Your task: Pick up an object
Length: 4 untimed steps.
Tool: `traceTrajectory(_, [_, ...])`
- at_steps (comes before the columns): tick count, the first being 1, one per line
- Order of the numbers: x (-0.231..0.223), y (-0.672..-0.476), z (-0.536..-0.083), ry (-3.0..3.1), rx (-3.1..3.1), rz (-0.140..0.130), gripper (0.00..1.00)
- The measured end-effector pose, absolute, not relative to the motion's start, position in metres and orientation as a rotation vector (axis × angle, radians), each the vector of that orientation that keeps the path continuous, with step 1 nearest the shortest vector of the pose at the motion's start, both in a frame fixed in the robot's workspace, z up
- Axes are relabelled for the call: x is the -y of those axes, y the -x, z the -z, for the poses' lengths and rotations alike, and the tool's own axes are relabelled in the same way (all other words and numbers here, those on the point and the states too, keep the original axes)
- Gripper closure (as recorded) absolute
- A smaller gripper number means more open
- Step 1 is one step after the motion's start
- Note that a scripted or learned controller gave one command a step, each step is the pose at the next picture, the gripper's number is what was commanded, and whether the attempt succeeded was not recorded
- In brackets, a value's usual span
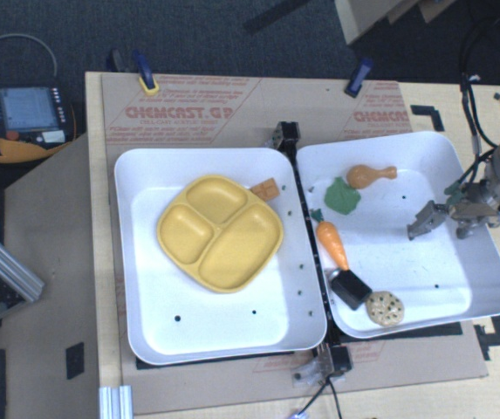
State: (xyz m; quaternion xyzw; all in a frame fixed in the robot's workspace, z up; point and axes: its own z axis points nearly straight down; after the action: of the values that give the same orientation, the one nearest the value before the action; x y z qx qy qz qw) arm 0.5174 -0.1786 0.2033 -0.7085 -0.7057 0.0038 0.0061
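Jaws spread wide with nothing between them, the gripper [441, 216] hangs over bare floor at the right side of the right bin [485, 299]. This looks like the approach step, nothing picked yet. Candidates lie well to its left: green piece [343, 197], drumstick [368, 176], carrot [332, 244], black block [350, 288], cookie [384, 307]. Next it needs to shift left and drop onto one. Arm is cut off at the right edge; the small brown piece [265, 189] by the yellow tray [220, 233] is hard to identify
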Motion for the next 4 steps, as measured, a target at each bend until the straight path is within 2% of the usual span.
traceTrajectory(1, [0.178,-0.521,-0.21,2.221,2.221,0.0,0.0])
traceTrajectory(3, [0.177,-0.519,-0.096,2.221,2.218,-0.001,0.0])
traceTrajectory(4, [0.179,-0.52,-0.09,2.221,2.219,0.001,0.0])
